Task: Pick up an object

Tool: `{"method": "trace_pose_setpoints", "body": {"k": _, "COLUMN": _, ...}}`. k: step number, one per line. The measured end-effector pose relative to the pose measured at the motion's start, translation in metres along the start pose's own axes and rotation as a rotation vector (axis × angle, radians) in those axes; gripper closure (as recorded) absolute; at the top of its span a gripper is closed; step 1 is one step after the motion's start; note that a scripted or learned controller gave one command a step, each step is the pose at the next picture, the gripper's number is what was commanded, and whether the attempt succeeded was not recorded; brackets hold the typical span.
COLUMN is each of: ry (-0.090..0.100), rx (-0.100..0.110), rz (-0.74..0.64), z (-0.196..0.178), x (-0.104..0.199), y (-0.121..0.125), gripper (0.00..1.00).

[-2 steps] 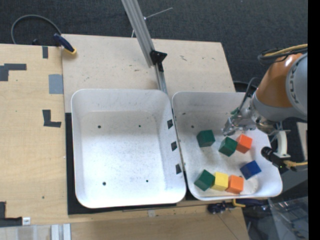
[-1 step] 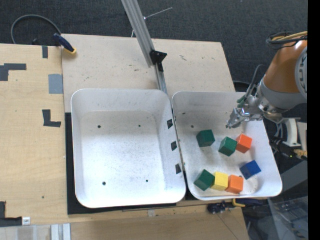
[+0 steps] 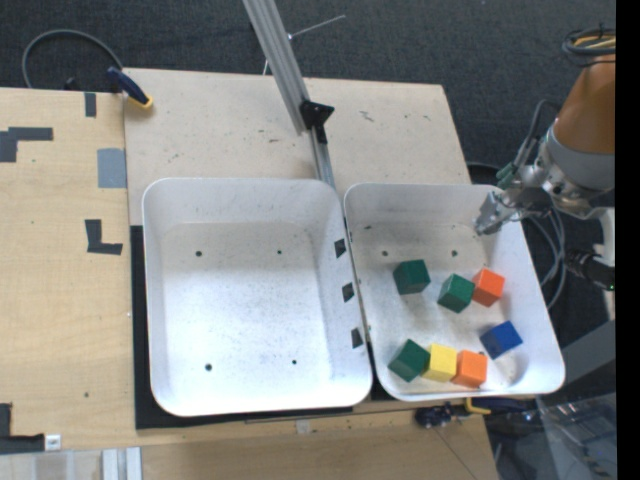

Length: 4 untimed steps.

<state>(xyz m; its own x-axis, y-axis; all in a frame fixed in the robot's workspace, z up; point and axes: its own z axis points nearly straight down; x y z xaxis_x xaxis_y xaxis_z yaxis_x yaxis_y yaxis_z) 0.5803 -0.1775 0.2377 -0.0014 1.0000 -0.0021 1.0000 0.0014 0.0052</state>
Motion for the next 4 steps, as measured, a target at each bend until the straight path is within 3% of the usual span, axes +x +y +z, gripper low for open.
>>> {"method": "trace_pose_setpoints", "body": {"k": 1, "ry": 0.001, "rx": 0.005, "rz": 0.0, "z": -0.006, "x": 0.0, "y": 0.0, "gripper": 1.0}}
{"method": "trace_pose_setpoints", "body": {"k": 3, "ry": 0.003, "rx": 0.005, "rz": -0.005, "z": -0.01, "x": 0.109, "y": 0.008, "gripper": 1.0}}
{"method": "trace_pose_setpoints", "body": {"k": 4, "ry": 0.003, "rx": 0.006, "rz": -0.005, "z": -0.003, "x": 0.158, "y": 0.027, "gripper": 1.0}}
